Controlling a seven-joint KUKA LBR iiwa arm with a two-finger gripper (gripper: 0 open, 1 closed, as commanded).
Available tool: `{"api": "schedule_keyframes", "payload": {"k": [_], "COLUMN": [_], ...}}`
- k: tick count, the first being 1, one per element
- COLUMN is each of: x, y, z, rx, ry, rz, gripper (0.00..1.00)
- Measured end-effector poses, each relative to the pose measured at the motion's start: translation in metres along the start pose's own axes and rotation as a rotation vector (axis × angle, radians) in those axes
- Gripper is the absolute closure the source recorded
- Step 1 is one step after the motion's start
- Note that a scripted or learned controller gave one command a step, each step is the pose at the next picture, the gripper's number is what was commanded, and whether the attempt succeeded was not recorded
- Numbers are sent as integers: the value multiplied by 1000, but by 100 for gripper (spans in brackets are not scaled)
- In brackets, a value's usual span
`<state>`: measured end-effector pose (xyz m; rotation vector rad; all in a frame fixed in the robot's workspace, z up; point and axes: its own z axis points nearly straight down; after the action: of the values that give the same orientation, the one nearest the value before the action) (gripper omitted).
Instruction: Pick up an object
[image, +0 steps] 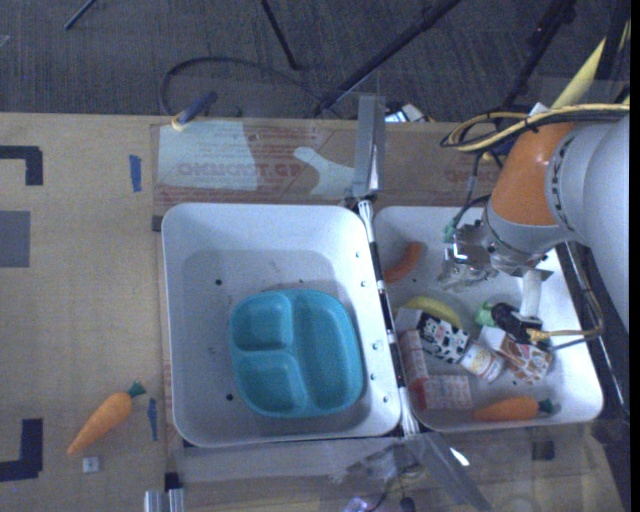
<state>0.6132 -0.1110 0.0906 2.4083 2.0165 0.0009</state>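
Two bins are seen; the pincer (466, 262) is poised at the right bin's (585, 395) twelve o'clock; its spread cannot be told.

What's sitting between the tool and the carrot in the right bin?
In the camera view, a packed cluster lies between the tool and the carrot: a banana, a black-and-white cow-patterned item and small packets. No bare path.

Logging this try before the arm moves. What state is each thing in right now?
Claw: low in the right bin, nothing seen in it.
Blue divided plate: flat in the left bin.
Sausage: lying beside the divider.
Banana: lying in the right bin.
Carrot: outside the bins, on the bench.
Second carrot: lying along the right bin's near wall.
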Motion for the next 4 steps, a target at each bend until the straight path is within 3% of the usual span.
{"api": "schedule_keyframes", "payload": {"k": [1,2,3,4], "x": [9,-7,51,36], "y": [-24,-16,-19,-30], "z": [3,-10,-114,-93], "rx": [-5,2,2,6], "ry": [1,-1,-1,-2], "rz": [491,453,496,764], "gripper": [100,100,100,100]}}
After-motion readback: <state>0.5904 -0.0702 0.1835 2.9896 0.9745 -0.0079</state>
